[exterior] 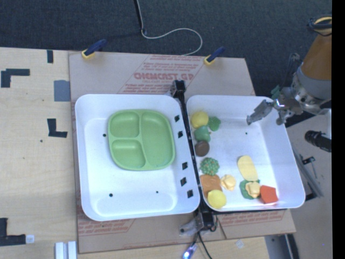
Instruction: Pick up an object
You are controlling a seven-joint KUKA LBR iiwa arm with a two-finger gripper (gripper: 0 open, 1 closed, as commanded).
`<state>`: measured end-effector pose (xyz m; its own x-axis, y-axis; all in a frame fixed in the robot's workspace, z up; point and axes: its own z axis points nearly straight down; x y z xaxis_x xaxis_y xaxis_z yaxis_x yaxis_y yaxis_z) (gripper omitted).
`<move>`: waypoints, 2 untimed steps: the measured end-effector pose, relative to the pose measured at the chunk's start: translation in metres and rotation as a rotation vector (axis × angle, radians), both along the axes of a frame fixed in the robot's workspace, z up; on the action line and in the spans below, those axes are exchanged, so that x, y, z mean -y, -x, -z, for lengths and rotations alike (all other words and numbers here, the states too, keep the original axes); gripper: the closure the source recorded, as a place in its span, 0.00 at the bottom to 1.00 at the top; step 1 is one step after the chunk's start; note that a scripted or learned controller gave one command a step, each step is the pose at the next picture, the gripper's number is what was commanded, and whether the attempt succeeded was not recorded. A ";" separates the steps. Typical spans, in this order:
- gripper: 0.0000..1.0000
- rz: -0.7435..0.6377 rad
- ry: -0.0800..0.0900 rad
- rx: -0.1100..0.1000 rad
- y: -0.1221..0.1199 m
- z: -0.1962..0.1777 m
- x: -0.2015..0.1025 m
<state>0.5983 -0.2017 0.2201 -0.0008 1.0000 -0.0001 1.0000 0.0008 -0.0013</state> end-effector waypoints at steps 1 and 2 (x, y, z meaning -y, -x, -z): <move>1.00 -0.001 0.000 0.001 0.000 -0.010 0.000; 1.00 -0.004 0.003 0.012 -0.042 -0.092 -0.015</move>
